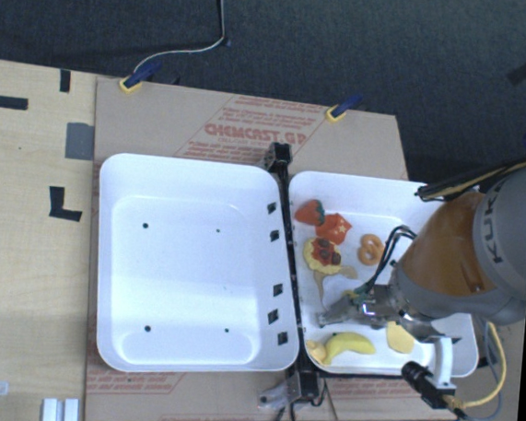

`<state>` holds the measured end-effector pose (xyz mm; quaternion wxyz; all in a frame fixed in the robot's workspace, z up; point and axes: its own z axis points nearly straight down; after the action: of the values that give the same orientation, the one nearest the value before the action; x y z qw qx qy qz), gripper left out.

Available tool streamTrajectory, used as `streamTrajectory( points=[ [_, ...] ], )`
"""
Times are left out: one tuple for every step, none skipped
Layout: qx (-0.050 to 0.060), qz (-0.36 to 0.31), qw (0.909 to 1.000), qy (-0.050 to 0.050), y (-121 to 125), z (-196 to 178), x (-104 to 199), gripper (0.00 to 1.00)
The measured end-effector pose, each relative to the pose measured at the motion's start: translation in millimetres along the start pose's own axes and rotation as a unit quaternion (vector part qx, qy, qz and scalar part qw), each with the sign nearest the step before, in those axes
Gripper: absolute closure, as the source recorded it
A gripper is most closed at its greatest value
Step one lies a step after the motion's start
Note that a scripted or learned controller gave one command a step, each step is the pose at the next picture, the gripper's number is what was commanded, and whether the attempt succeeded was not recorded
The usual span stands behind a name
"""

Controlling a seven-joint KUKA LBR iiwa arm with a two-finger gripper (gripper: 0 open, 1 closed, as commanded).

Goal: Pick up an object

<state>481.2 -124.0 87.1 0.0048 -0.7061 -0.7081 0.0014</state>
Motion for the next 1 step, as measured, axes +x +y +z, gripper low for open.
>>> streamTrajectory(
  points=[
    [-0.004,0.001,1.0,-0.002,48.8,2.1,-14.8,0.0]
  ],
)
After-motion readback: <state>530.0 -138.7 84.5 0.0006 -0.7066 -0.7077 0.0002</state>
